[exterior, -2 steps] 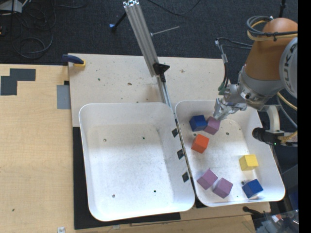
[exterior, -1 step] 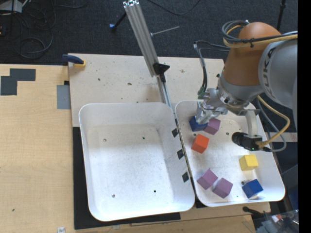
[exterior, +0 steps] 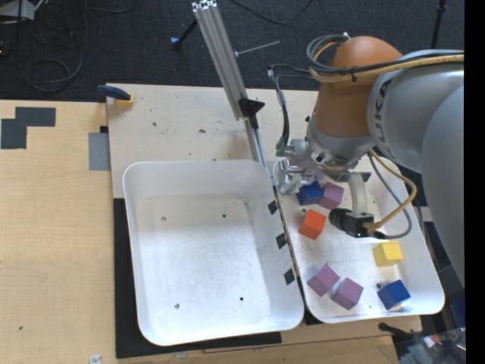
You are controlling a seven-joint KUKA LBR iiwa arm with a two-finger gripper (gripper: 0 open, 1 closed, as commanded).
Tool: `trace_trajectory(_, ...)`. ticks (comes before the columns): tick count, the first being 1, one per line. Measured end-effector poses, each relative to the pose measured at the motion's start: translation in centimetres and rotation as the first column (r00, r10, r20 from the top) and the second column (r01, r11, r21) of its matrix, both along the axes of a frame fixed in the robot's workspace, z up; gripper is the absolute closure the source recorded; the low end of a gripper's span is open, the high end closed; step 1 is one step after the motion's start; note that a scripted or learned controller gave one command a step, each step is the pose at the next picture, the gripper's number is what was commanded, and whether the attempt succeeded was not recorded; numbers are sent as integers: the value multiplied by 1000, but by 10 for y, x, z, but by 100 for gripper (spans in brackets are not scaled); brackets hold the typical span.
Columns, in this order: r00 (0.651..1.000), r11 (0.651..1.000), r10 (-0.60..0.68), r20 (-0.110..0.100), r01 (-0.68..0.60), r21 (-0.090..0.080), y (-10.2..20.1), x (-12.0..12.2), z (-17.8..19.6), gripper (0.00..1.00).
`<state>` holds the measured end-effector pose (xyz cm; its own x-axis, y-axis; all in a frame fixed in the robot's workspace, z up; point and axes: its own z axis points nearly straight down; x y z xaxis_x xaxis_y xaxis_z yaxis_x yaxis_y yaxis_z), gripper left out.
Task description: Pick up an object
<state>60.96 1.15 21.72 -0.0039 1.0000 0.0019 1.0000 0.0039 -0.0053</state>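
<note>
From my seat I see a pale wooden table (exterior: 53, 203) standing on dark carpet strewn with black cables (exterior: 45, 21). It carries two shallow white plastic bins: the left bin (exterior: 197, 294) and, just beside it, the right bin (exterior: 424, 298). A slanted aluminium rail (exterior: 223, 51) rises behind them. In the right bin lie small cubes: blue (exterior: 310, 194) touching purple (exterior: 331, 196) under the wrist, orange (exterior: 311, 224) near them, yellow (exterior: 387, 253), two purple (exterior: 324, 279) (exterior: 348, 293), another blue (exterior: 393, 294). The grey arm's jaws hang over the bin's far end; I cannot tell their state.
</note>
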Motion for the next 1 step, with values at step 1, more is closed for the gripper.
trace_trajectory(1,1000,1000,0,-1,0,0,55,-6,-5,100)
